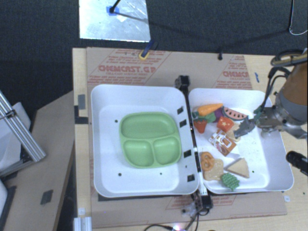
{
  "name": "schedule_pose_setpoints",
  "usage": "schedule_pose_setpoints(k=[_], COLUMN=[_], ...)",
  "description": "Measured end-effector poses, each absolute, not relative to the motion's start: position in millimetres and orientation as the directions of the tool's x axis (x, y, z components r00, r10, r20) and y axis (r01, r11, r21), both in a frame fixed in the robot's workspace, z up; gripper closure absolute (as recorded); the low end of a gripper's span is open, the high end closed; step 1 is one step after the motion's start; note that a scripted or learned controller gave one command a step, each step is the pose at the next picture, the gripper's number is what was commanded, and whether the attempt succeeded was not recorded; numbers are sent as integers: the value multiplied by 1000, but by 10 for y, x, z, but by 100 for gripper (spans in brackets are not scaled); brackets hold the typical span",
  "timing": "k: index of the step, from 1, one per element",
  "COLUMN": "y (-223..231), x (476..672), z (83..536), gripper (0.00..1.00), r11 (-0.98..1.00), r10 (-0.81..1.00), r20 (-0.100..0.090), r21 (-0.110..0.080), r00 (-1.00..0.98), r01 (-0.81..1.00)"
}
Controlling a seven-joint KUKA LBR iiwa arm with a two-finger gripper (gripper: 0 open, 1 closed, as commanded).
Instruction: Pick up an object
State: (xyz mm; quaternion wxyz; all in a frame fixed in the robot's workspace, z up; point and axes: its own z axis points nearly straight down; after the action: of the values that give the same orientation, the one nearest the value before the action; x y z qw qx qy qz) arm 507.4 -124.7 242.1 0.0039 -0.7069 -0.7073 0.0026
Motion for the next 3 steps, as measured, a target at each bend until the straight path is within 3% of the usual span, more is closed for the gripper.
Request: schedule_pose_setpoints(k=[1, 3], y=[-1246, -1186], x=[5096, 5127], z=[2472, 1624], gripper=[0, 0], r11=[3, 1], r10=[1000, 1000], r20=[0, 1], r21=[2, -3], r00=[-3, -1], r01=[1000, 1000])
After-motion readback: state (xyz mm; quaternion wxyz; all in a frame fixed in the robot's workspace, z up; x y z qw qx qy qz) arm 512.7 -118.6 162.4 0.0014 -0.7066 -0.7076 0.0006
